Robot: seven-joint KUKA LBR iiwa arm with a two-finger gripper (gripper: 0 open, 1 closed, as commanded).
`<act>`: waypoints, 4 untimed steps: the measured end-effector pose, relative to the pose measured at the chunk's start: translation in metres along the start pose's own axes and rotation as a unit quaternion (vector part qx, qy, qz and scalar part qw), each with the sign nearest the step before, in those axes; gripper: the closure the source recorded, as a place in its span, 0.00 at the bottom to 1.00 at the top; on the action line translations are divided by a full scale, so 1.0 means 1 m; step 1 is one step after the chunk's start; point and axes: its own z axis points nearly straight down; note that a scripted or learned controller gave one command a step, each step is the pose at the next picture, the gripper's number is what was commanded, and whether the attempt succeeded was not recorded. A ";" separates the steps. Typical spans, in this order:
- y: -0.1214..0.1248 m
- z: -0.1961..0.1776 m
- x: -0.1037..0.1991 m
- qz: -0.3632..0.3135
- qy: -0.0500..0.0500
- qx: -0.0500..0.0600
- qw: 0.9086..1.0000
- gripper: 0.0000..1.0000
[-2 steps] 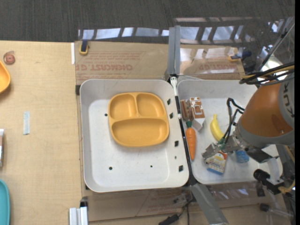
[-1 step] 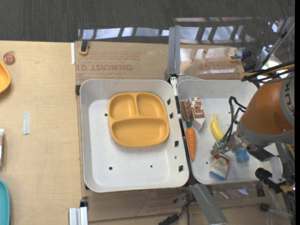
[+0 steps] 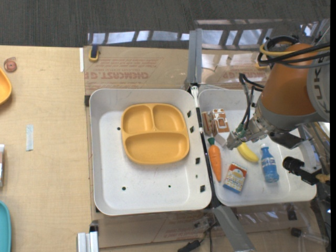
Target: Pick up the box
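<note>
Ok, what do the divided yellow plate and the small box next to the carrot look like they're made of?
The plate looks like molded plastic or silicone: matte, uniform yellow-orange, rounded rims around three compartments. The box looks like printed cardboard, with flat faces, crisp edges and colored graphics, though it could be a plastic toy carton.

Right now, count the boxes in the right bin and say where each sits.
2. A brown box lies at the bin's far left; a small box lies nearer the front, beside the carrot. The arm may hide others.
</note>
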 end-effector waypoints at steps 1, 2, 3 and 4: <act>0.000 0.000 0.000 0.000 0.000 0.000 1.000 0.00; -0.037 0.016 -0.004 0.001 0.001 0.001 1.000 0.00; -0.052 0.105 -0.047 0.010 0.001 0.001 1.000 0.00; -0.052 0.096 -0.049 0.013 0.000 0.000 1.000 1.00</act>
